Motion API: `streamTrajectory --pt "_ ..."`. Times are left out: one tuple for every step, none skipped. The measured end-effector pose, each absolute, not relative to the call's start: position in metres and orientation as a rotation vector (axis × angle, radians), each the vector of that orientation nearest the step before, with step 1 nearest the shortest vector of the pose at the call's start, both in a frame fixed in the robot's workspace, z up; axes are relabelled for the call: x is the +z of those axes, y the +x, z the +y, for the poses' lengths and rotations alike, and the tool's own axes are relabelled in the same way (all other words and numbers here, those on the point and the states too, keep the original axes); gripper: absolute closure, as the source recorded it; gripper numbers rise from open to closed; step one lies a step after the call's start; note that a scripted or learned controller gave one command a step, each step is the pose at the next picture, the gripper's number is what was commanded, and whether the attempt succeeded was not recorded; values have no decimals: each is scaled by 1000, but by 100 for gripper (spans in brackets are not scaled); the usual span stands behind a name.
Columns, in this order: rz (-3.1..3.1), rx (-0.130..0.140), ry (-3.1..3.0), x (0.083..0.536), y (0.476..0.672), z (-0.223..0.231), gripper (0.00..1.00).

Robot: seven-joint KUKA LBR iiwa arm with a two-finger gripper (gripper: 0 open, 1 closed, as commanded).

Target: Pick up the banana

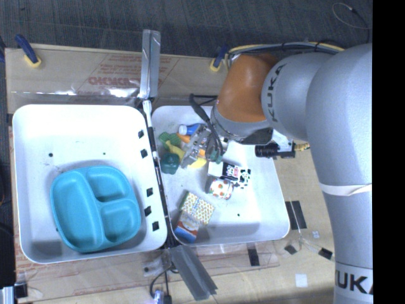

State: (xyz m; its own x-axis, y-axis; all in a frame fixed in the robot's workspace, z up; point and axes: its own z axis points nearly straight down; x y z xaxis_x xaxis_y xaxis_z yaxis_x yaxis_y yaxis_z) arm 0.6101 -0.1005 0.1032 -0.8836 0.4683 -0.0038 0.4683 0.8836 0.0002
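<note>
Nearest the camera, a patterned snack packet [195,215] and a spotted cube [221,187] lie in the right-hand white bin [269,223]; the left bin [25,170] holds a blue sectioned plastic tray [95,208]. Farther back, the steel two-finger gripper [197,149] hangs over a yellow banana [174,149] w/ green toys [169,162] beside it; finger state can't be told. Best approach: descend centred on the yellow, clear of neighbours
</note>
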Motion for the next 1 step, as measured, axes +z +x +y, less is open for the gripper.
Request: streamTrajectory --pt "2988 -2 969 133 615 -65 100"
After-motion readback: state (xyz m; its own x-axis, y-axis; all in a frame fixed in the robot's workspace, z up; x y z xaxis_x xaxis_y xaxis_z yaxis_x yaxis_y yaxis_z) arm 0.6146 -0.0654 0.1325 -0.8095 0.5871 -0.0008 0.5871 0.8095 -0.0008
